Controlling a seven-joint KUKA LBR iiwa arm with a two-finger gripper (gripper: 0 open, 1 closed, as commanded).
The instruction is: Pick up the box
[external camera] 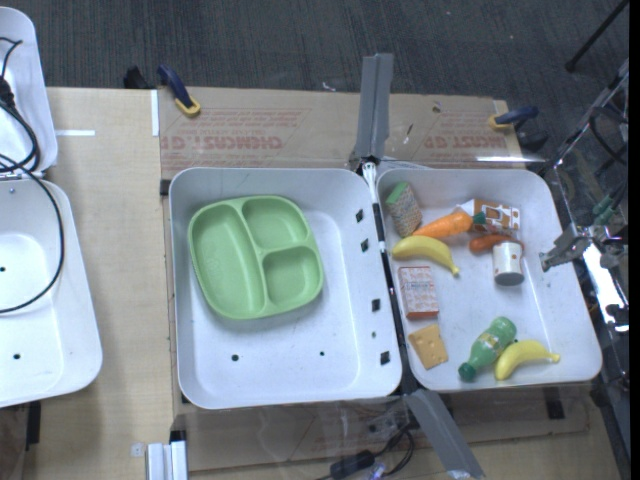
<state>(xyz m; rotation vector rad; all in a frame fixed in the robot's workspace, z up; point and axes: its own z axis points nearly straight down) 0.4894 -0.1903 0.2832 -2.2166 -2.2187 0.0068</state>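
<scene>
Camera view, looking down at a slant on the table (pixel 110 118) and both white bins. Finding the box (pixel 418 291) in the right bin (pixel 560 308), lying flat on the floor near the left wall, printed face up, long side running roughly up and down the frame. Noting a banana (pixel 425 251) just above it, close to its top edge or perhaps touching it, and a cracker (pixel 428 347) just below, apart by a narrow strip of bare bin. Passing over the carrot (pixel 445 225), juice carton (pixel 497 215), can (pixel 508 264) and green bottle (pixel 487 346), all lying further right and well apart from the box. Seeing a green divided plate (pixel 257 256) alone in the left bin (pixel 200 368).

Placing the gripper (pixel 572 245) at the right rim of the right bin, well apart from the box, carrying nothing; blurred against the rig behind, so not able to tell whether spread or closed.

Judging the box as light, thin cardboard, stiff along its edges but crushable under a hard squeeze, and low enough to be awkward to get under. Judging the best hold as straight down over the middle, closing across the two long sides, where the floor on either side is lying bare. Keeping clear of the banana at the top end, and expecting a glossy face to be slipping under a weak pinch.
</scene>
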